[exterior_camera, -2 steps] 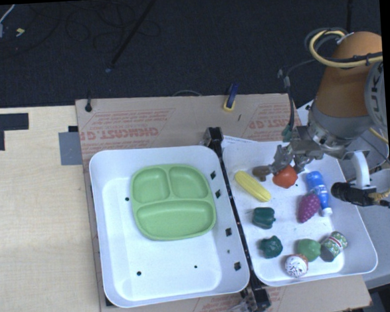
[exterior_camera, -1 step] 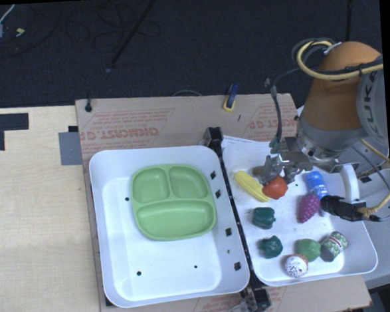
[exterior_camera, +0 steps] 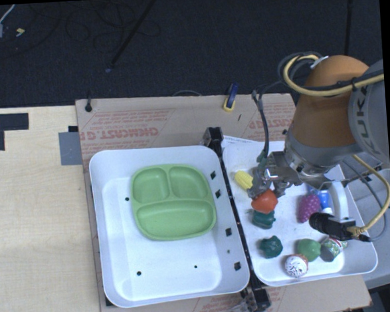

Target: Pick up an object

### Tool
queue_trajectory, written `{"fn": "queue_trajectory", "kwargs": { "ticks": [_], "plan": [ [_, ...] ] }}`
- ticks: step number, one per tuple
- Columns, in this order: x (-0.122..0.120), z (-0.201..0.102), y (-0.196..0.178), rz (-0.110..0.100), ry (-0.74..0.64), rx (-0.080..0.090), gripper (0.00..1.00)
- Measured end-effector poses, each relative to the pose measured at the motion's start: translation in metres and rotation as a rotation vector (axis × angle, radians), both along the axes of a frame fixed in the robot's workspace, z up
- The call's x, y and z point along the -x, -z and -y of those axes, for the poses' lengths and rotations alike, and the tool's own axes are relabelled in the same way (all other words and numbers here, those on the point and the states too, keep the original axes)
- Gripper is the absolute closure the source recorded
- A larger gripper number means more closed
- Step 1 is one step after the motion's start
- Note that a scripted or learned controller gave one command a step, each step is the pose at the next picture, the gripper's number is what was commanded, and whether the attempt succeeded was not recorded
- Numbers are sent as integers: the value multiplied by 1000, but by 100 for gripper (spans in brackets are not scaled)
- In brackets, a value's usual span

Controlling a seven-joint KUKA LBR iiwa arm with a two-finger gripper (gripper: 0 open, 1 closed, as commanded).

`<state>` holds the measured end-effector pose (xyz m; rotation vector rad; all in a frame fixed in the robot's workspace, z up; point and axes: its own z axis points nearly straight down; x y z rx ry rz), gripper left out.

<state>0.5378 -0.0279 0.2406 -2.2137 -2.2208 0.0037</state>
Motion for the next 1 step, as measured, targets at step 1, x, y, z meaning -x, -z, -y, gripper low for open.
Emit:
{"fn": "queue_trajectory", "kwargs": {
  "ticks": [1],
  "plan": [
    [29, -48, 19, -2, 0, 0, 100]
  ]
}}
